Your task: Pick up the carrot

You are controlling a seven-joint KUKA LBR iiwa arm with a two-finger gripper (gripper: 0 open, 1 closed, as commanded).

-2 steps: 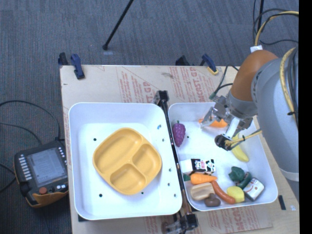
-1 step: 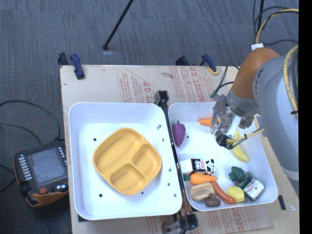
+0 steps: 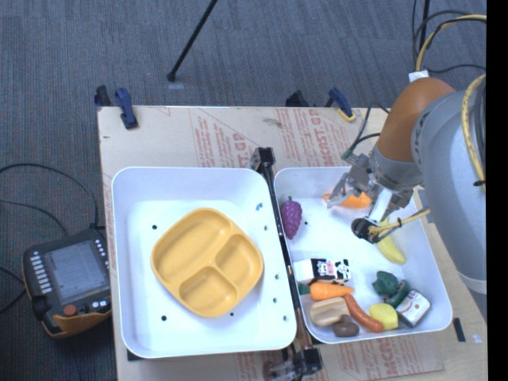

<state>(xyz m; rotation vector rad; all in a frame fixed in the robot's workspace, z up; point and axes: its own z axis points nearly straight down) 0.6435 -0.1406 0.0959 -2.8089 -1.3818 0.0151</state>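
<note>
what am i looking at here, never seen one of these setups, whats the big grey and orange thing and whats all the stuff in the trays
The big grey and orange thing is a robot arm, reaching in from the right. The picture comes from one fixed camera above the bench, looking down at a slant. At the arm's tip is its hand, hanging over the back of the right bin; whether it grips anything can't be made out.

Two shallow white bins sit side by side. The left bin holds a yellow divided plate. The right bin holds toy food: purple grapes, a banana, a small milk carton, a carrot and more. The carrot, which the robot should pick up, lies toward the front, away from the hand.
</note>
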